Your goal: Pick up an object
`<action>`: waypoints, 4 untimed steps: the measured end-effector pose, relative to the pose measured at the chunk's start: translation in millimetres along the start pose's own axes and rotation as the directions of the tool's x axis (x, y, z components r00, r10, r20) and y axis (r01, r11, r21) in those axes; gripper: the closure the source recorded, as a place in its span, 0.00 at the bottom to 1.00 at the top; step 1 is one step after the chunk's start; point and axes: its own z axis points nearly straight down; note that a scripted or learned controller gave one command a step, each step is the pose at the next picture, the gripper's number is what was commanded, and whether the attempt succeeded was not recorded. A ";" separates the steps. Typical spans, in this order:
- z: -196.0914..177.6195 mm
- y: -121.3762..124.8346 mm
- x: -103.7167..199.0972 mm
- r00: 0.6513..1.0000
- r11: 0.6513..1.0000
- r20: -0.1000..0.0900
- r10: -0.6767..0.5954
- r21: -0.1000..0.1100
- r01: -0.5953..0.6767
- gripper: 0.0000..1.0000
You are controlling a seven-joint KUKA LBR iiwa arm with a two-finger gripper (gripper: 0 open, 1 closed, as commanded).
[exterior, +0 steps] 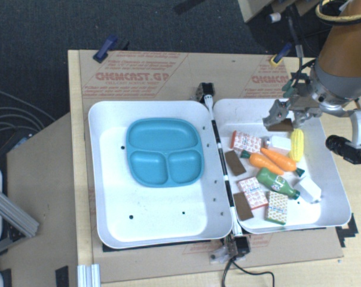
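Note:
My gripper (286, 117) hangs over the back of the right bin (336, 203), below the arm's orange band. A small brown piece (282, 125) shows directly under it; whether it is held or lying in the bin is unclear. Just in front lie a yellow corn cob (297, 145), a white block (280, 142), an orange carrot (276, 159) and a green bottle (277, 181). A red-and-white patterned box (247, 141) sits to the gripper's front left.
The left bin (109, 214) holds a blue divided plate (164, 151). In the right bin are also two brown blocks (233, 162) (242, 206), another patterned box (252, 191), a green-and-white box (277, 208) and a white piece (310, 191). A ridge (219, 154) separates the bins.

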 end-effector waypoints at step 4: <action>15.3 -8.3 16.7 1.000 1.000 0.002 0.002 0.000 -0.002 1.00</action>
